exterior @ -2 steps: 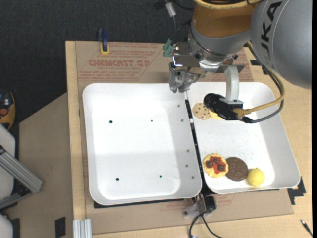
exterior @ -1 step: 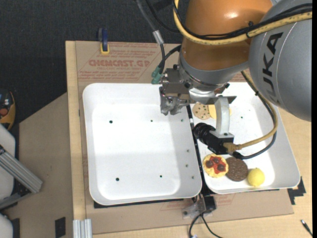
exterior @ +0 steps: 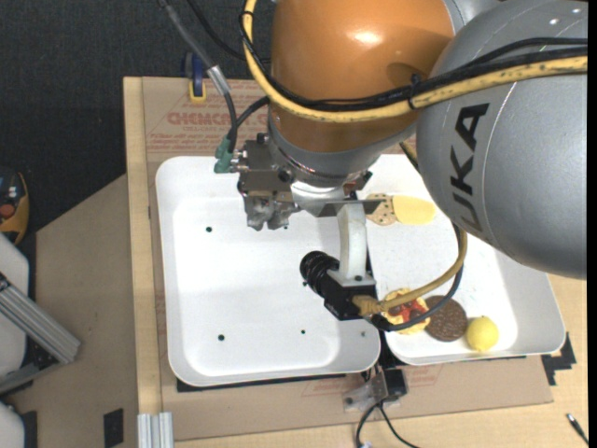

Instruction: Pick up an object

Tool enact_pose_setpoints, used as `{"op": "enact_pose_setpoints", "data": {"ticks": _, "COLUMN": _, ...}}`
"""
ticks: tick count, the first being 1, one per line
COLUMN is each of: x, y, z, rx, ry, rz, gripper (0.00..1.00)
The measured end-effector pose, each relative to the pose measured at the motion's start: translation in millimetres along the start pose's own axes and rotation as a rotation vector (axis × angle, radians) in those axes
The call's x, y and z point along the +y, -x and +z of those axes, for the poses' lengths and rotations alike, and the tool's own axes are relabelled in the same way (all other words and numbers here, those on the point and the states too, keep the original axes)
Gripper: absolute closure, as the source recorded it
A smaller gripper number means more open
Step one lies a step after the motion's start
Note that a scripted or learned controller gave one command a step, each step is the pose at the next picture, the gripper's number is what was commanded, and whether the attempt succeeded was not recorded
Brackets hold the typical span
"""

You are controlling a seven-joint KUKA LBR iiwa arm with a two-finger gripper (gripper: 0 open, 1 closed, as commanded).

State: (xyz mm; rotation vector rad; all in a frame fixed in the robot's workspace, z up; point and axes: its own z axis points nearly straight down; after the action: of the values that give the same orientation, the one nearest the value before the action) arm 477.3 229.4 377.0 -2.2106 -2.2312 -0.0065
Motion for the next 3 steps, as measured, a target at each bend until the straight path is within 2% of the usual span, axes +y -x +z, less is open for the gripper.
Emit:
{"op": "enact_pose_setpoints", "data": {"ticks": 1, "x": 2.7, "y": 4.8, "z": -145.1, "rx": 0.005, "ry": 0.015, "rz": 0.007, "gripper": 1.00}}
{"op": "enact_pose_setpoints", "data": {"ticks": 2, "x": 0.3, "y": 5.1, "z": 1.4, "rx": -0.010, "ry": -0.016, "rz": 0.011, "gripper": 1.00}}
{"op": "enact_pose_setpoints", "data": {"ticks": 3, "x": 2.6, "y": 4.7, "z": -164.2, "rx": 0.006, "ry": 0.016, "rz": 0.008, "gripper": 1.00}}
